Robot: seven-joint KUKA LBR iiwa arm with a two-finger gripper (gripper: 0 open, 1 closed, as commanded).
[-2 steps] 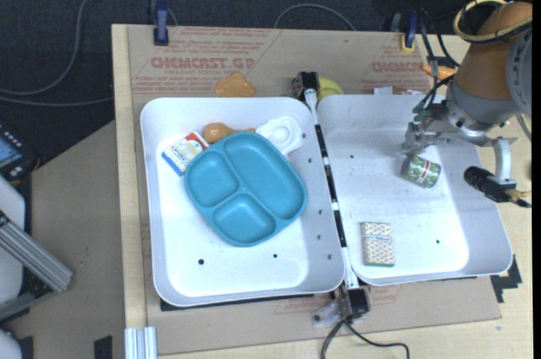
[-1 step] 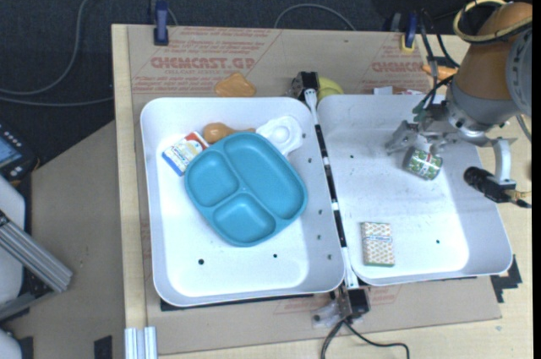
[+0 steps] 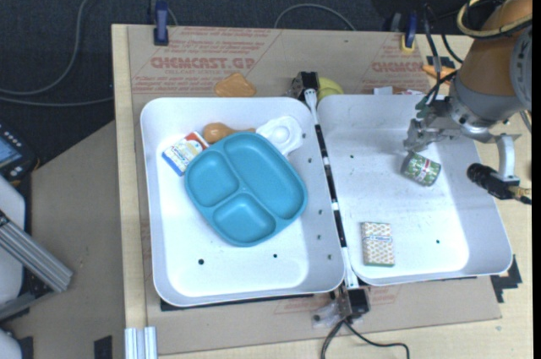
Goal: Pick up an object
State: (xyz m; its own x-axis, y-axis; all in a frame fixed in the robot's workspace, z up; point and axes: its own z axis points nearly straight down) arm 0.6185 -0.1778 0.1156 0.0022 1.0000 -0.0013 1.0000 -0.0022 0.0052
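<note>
Right now we see a small green can (image 3: pixel 421 170) lying on its side in the far right part of the right bin (image 3: pixel 473 256), directly under the gripper (image 3: pixel 420 139). We cannot tell whether the gripper is grasping the can or merely touching it from above. The arm (image 3: pixel 490 70), grey with an orange band, comes in from the right over the bin's far corner. Nearer to us in the same bin lies a small patterned box (image 3: pixel 377 243), well apart from the can. In the left bin (image 3: pixel 169 264) a blue divided tray (image 3: pixel 245 188) sits at a slant, with a small carton (image 3: pixel 183 153), an orange round thing (image 3: pixel 217 132) and a white cup (image 3: pixel 279 132) at its far edge. Both bins rest on the bench (image 3: pixel 135 180).
</note>
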